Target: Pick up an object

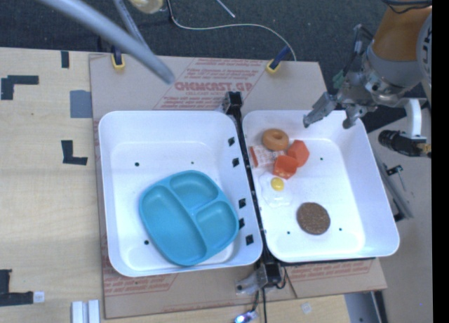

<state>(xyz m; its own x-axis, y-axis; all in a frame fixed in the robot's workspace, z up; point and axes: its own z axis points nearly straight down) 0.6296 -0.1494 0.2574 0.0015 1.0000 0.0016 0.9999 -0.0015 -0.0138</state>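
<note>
- The gripper (328,112) hangs over the far edge of the right bin (375,195), its jaws spread open and holding nothing; the grey arm (400,27) reaches in from the right.
- In the right bin, a doughnut (275,139) lies near the far-left corner; a red block (299,152) and an orange piece (285,166) touch just beside it; a small yellow piece (278,184) sits nearer; a brown cookie (313,218) lies toward the near edge.
- The left bin (119,174) holds a blue divided plate (188,216) toward its near edge.

Glossy white plastic bins (119,139) on printed brown cardboard (203,83); smooth blue plastic tray (188,216); pale wood-grain worktop (42,195); glazed doughnut (275,139); matt brown patty (313,218)
</note>
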